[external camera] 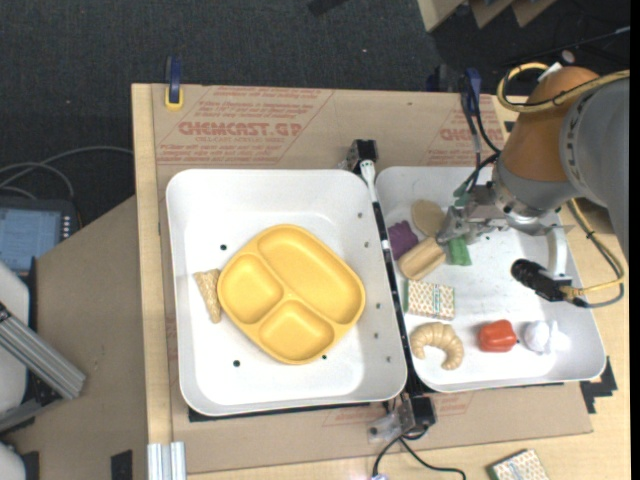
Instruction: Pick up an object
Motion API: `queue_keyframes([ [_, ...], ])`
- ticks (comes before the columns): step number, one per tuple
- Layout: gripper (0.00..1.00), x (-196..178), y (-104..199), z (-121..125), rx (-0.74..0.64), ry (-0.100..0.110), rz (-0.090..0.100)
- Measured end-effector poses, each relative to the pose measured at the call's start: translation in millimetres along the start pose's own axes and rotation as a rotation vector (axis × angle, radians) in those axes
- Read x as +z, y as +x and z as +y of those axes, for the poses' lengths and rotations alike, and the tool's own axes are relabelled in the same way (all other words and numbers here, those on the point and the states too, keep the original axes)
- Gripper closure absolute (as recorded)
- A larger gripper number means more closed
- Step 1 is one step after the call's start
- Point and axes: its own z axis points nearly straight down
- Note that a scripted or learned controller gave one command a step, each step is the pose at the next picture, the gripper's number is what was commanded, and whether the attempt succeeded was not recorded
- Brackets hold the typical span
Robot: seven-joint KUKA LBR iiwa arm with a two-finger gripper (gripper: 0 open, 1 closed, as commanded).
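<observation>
The single camera is fixed high above the bench (300, 118) and looks down at a slant. It is far enough to take in the left bin (190, 268), the right bin (580, 353) beside it, and dark floor beyond the bench's far edge.

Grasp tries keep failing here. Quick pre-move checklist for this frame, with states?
1. Gripper over the right bin: ok.
2. Target under it: green block just below, tan cylinder crowding alongside: not ok.
3. Finger state: cannot tell.
4. Anything already held: cannot tell.
5. Easier targets lying apart: croissant, red tomato-like piece: ok.
6. Yellow divided plate lies in the left bin, away from the arm: ok.
</observation>
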Motion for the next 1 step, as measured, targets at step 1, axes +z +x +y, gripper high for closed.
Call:
queue_keyframes([
  [1,1.0,-107.1,88.1,-21.4,-0.001,-0.009,-0.001],
])
